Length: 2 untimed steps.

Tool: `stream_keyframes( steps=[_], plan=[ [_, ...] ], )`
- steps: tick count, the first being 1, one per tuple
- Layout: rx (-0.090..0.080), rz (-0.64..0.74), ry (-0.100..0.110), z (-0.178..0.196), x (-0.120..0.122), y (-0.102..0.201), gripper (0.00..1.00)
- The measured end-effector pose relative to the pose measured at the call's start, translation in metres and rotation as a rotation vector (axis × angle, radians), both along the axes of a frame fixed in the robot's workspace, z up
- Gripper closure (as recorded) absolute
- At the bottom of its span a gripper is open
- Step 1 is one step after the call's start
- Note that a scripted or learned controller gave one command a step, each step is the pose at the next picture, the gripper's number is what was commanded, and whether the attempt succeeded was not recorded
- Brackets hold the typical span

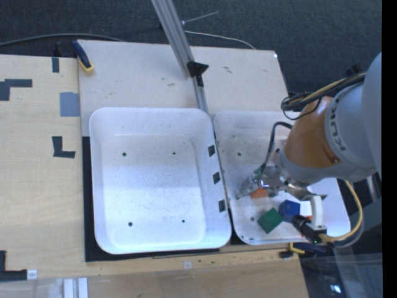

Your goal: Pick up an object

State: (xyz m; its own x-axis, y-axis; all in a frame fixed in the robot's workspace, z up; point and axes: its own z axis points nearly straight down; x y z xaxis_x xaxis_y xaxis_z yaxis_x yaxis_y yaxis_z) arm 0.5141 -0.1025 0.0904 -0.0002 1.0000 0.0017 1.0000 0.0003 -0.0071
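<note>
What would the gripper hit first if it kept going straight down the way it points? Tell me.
Probably the small orange object lying right at the gripper, on the right bin floor; depth is hard to judge from this slanted view.

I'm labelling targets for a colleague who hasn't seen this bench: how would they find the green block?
Take the right bin, where the arm reaches in. Near its front edge lies the green block, a small dark-green square. The blue block sits beside it, the orange piece up by the gripper; only this one is green.

Gripper (251,189) low in right bin (239,138) near green block (269,220).
</note>
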Motion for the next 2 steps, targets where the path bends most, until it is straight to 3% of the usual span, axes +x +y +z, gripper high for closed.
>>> stream_keyframes(
  steps=[1, 2],
  plan=[
    [-0.003, 0.001, -0.007, 0.0015, 0.0299, -0.0252, 0.0],
    [-0.001, 0.002, -0.004, 0.0108, 0.0286, -0.0235, 1.0]
  ],
)
